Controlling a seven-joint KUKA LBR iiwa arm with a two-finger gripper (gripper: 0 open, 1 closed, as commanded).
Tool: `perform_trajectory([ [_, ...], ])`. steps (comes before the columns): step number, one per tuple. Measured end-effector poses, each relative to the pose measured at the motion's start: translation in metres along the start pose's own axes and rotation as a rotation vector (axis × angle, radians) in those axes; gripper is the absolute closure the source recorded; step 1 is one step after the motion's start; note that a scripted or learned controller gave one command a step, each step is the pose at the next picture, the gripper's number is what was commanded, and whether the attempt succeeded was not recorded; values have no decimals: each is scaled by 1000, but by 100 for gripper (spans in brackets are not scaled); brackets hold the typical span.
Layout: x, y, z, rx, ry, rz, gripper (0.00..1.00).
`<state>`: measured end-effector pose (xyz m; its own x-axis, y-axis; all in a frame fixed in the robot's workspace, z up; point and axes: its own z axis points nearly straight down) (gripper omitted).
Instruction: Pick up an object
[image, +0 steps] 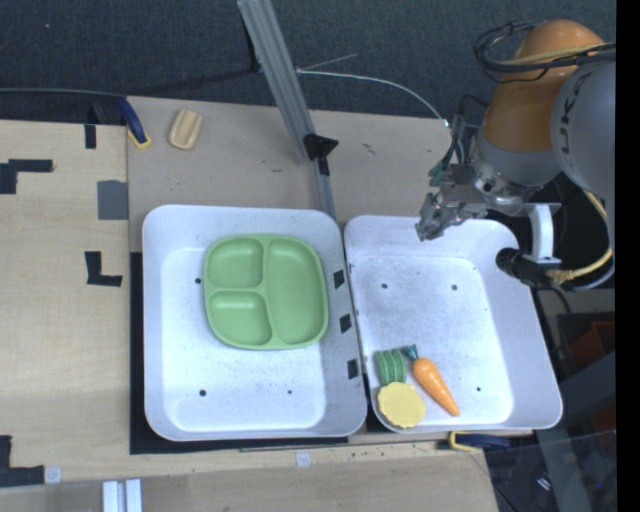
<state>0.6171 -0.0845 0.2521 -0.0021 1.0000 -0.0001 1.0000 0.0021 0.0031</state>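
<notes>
In the right bin (500, 300), near its front edge, lie an orange toy carrot (436, 385), a small green ribbed toy (391, 366) and a yellow round disc (401, 405), close together. A green divided plate (266, 291) rests in the left bin (175, 330). My gripper (432, 225) hangs over the far edge of the right bin, well away from the toys, with nothing visible between its fingers.
A grey slanted pole (285, 85) rises behind the bins. A tan small object (185, 129) and a blue-yellow item (133, 122) lie on the bench at the back left. The arm (540, 90) occupies the upper right.
</notes>
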Motion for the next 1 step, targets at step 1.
perform_trajectory([
  [1,53,-11,-4,4,2,-4,100],
])
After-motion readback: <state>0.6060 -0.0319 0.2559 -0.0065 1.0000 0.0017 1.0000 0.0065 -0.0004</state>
